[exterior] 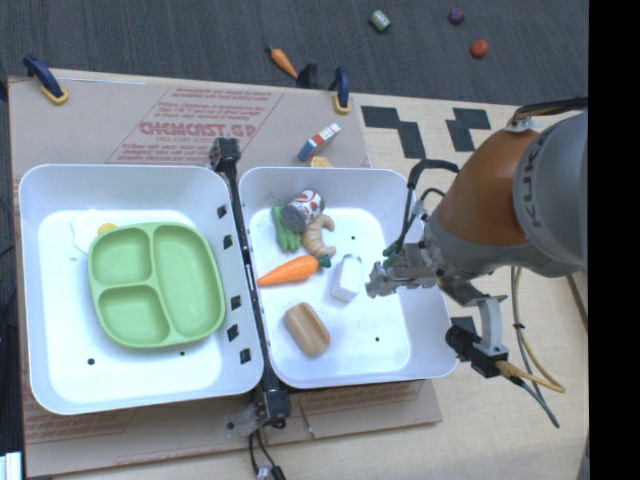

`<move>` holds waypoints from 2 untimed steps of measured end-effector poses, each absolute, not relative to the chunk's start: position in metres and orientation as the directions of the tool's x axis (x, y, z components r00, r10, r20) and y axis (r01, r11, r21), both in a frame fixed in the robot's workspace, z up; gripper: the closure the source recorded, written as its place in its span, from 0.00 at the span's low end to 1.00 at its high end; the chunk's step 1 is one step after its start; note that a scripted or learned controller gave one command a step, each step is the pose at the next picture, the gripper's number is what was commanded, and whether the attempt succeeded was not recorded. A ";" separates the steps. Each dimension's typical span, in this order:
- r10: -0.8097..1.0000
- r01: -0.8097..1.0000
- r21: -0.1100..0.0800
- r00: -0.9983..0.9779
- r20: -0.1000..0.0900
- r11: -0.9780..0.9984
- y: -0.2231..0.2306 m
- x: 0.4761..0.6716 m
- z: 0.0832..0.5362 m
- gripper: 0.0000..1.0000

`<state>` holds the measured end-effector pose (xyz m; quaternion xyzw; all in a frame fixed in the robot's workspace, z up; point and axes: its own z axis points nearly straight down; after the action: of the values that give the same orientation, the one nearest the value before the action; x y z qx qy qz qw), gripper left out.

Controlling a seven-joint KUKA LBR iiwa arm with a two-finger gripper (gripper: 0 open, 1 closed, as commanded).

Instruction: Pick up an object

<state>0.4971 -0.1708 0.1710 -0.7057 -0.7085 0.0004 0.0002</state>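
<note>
Carefully now, I'd lower the gripper [378,281], whose state I cannot tell, squarely over the white block [345,277] just left of it in the right bin [432,360], at mid-frame.

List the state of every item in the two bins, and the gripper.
green tray: flat, left bin, compartments bare
carrot: lying on its side, right bin
bread roll: lying loose
white block: loose, beside the gripper
gripper: low in the right bin, holding nothing visible
</note>
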 end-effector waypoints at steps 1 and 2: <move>1.000 1.000 0.000 -0.005 -0.001 0.005 -0.197 0.558 0.218 1.00; 1.000 1.000 -0.001 -0.005 -0.001 0.005 -0.208 0.489 0.226 1.00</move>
<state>0.4891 -0.2076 0.2260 -0.7053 -0.7089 0.0008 0.0002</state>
